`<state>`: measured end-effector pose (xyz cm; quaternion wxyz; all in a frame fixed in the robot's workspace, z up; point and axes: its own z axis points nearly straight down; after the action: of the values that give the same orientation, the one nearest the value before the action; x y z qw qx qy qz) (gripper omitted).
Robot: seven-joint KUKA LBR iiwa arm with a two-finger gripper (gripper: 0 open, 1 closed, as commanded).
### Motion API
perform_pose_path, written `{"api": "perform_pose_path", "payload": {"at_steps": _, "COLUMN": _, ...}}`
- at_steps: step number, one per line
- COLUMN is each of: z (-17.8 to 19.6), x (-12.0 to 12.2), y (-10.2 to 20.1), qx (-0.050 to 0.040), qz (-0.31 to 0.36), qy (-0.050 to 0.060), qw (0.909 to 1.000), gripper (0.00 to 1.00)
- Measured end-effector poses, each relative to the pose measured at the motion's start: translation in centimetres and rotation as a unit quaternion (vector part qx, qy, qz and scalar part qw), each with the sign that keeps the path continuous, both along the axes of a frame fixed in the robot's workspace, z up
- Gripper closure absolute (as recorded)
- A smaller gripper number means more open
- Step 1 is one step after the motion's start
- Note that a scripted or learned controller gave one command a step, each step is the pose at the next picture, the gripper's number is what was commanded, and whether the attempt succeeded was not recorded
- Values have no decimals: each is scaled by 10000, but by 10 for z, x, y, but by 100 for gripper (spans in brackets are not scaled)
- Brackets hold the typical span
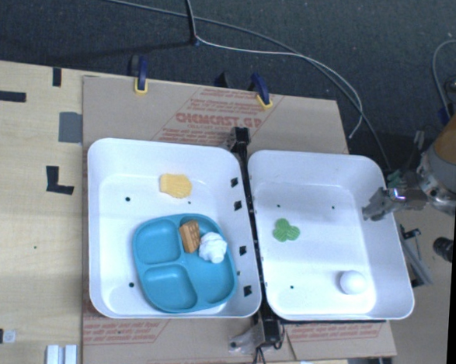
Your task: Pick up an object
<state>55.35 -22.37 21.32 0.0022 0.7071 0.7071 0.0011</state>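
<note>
The white ball (pixel 352 282), in the right bin's (pixel 322 170) near corner, looks light, smooth and apt to roll; pinch across its middle. The green piece (pixel 287 231) looks soft. The gripper (pixel 382 202) hovers at that bin's right rim; I cannot tell how it is set.

Arm (pixel 448 154) cut off by the right edge.

cam: single, fixed overhead | tilt: slanted down | covers: both bins (pixel 101 207) | range: moderate
</note>
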Motion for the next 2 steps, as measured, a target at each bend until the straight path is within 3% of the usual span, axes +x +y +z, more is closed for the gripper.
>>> {"api": "perform_pose_path", "payload": {"at_steps": 1, "z": 59, "x": 8, "y": 2, "qx": 1, "qz": 5, "qy": 0, "qw": 10000, "gripper": 100}}
{"api": "perform_pose_path", "payload": {"at_steps": 2, "z": 53, "x": 17, "y": 63, "qx": 14, "qz": 27, "qy": 25, "qw": 10000, "gripper": 100}}
